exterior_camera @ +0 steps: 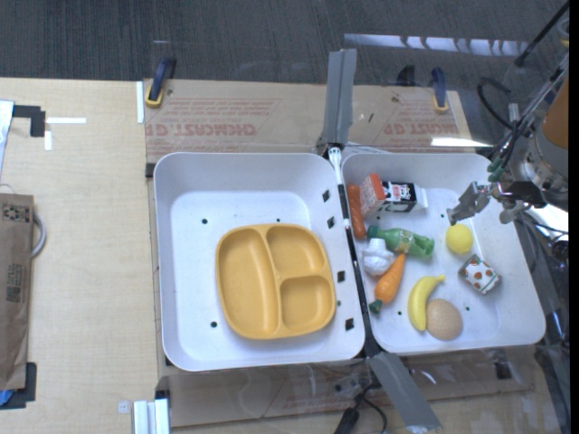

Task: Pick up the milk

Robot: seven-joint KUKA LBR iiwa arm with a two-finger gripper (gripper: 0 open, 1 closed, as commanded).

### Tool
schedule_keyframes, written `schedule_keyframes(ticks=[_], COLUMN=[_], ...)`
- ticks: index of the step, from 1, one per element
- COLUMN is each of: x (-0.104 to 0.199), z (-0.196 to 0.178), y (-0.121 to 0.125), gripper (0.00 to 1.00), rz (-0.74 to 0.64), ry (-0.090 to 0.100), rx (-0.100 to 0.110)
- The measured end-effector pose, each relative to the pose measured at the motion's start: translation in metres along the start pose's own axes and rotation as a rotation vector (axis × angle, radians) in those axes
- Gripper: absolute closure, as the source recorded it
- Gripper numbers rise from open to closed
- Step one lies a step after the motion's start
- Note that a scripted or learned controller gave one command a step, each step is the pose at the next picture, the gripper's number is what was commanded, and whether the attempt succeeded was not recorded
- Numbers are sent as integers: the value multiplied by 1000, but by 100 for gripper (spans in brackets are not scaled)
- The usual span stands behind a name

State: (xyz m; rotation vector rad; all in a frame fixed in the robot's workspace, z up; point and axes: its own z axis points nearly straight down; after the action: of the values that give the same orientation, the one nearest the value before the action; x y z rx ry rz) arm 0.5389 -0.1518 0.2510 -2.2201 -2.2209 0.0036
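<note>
Pale wooden counter (81, 242) on dark carpet (271, 16); two white bins (181, 242). Left: one yellow plate (276, 280). Right: one milk carton (399, 194) at the far edge, one banana (420, 300), one lemon (460, 239). Gripper (484, 202) jaws released, grasping nothing.

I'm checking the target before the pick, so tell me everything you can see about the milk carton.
The milk is a small black-and-white carton, apparently cardboard, lying on its side near the back of the right bin. Its left end sits against an orange packet. Nothing grips it.
</note>
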Motion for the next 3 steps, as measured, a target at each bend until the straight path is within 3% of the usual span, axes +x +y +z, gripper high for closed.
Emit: schedule_keyframes(ticks=[1, 2, 3], x=[-43, -63, -21], z=[12, 148, 111], y=[-21, -21, 9], gripper=[0, 0, 0], rz=[-24, -214, -11], ry=[0, 1, 0], rx=[-1, -1, -3])
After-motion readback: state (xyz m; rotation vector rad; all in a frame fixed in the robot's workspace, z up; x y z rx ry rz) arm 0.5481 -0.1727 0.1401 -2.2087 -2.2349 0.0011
